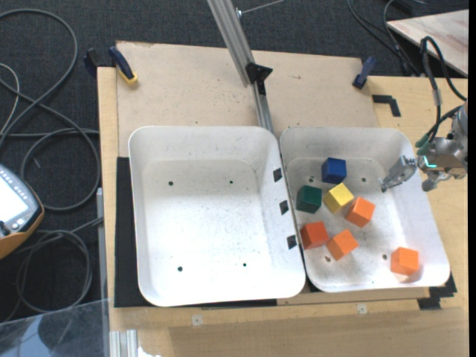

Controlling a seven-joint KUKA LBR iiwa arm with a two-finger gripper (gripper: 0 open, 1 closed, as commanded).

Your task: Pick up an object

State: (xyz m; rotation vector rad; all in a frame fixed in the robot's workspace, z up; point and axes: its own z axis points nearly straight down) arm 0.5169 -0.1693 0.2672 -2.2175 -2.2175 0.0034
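The right bin [372,138] holds several cubes. A blue cube [334,169] lies toward the back, with a green cube [309,198] and a yellow cube [340,195] in front of it. Orange cubes lie at the middle [361,210], lower middle [343,244] and front right corner [405,260]. A red-orange cube [314,234] sits by the left wall. My gripper [413,178] hangs over the bin's right edge, open, with nothing between its fingers. It is to the right of the blue and yellow cubes and apart from them.
The left bin [201,222] stands beside the right one, with black clips along the shared wall. A metal pole [234,32] rises from the back of the bench. Blue clamps sit at the bench's far corners. Cables lie on the floor at left.
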